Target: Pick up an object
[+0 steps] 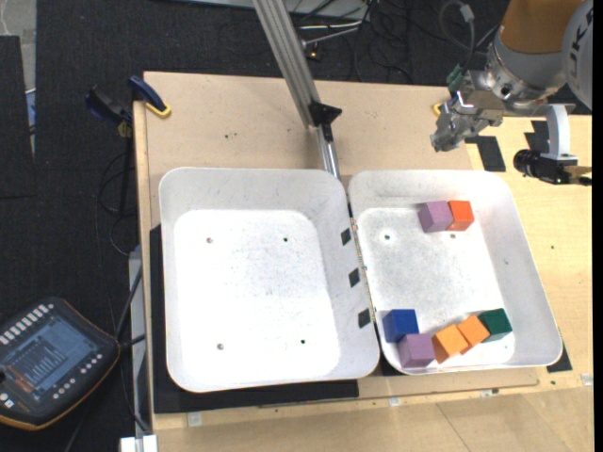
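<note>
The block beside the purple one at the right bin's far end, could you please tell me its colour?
Orange: the block touches the purple block; the camera view shows it plainly.

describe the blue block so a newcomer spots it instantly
Look in the right bin, at its near edge, where five blocks sit in a row. The blue block is at the row's left end, beside a purple block. It is the only blue one.

Six small blocks are seen in the right bin [528, 281]: a purple block [434, 217] touching an orange block [460, 214] near the far wall, while blue [400, 324], purple [416, 349], orange [453, 337] and green [494, 324] blocks are clustered along the near edge.
</note>
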Robot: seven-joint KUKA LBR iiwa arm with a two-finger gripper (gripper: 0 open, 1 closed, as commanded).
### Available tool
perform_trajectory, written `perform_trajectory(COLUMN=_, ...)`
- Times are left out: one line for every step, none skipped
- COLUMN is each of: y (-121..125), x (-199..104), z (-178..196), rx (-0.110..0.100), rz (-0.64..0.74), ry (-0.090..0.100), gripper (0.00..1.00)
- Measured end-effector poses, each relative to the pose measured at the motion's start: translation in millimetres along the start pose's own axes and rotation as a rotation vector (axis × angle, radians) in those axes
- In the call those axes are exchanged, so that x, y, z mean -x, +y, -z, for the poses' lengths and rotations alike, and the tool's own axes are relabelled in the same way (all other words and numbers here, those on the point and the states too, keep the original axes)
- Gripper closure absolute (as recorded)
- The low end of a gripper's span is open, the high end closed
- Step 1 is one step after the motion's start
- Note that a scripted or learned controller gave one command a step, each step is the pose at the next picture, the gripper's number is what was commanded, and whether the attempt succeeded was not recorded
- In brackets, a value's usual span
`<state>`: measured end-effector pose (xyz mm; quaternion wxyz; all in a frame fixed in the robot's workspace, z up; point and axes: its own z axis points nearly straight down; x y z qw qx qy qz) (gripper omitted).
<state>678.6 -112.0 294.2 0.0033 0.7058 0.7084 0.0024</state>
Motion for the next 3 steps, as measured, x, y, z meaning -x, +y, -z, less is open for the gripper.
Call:
perform_trajectory(y=1, x=-48, z=-7, rx=-0.008, rz=0.004, ry=0.002, gripper=1.0)
perform_trajectory(y=-7, x=-104, z=-12, rx=-0.009, rz=0.004, ry=0.003, gripper=1.0)
perform_trajectory(y=-15, x=-153, z=-21, rx=-0.01, rz=0.004, ry=0.003, gripper=1.0)
